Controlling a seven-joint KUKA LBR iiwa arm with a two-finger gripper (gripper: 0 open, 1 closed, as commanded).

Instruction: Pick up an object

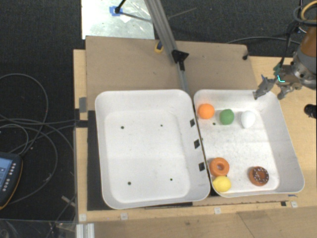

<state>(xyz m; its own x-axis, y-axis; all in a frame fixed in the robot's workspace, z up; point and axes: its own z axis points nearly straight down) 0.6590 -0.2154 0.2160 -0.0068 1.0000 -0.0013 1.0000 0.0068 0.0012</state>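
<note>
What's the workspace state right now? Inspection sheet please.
Surface: bench bearing left bin and right bin, side by side.
Job's things: in the right bin, orange ball, green ball, white egg in a row at the far end; orange ring, yellow ball, brown donut at the near end.
Clutter: nothing seen.
Gripper: gripper open, over the right bin's far right corner, holding nothing.
Cables: loops on the floor at left.
Surroundings: tablet at left; slanted pole.

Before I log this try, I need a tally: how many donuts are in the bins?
2, both in the right bin near its front edge: an orange donut by the divider, just above a yellow ball, and a brown donut toward the front right corner. None looks hidden.
</note>
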